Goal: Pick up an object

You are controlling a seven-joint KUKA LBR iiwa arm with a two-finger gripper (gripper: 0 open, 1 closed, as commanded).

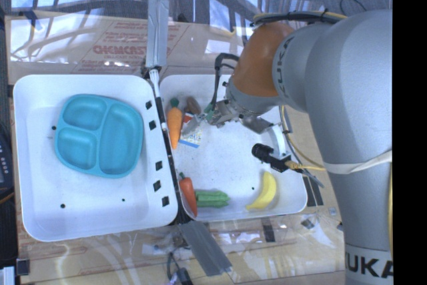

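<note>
Gripper (212, 115) low by right bin's (230, 85) back-left corner; jaws hidden, can't tell. Carrot (174, 127) nearby: stiff, light; grab its middle.

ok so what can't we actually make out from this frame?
- gripper: fingers masked by the arm's wrist, open or shut unclear.
- small packet beside the carrot: label too blurred to read.
- brown item at the right bin top: too small to identify.
- right bin's far right wall: covered by the arm.

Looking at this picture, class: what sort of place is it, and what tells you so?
Probably a robotics lab bench for grasping trials: a KUKA arm reaches over two white bins, one holding toy food such as a banana and carrot.
</note>
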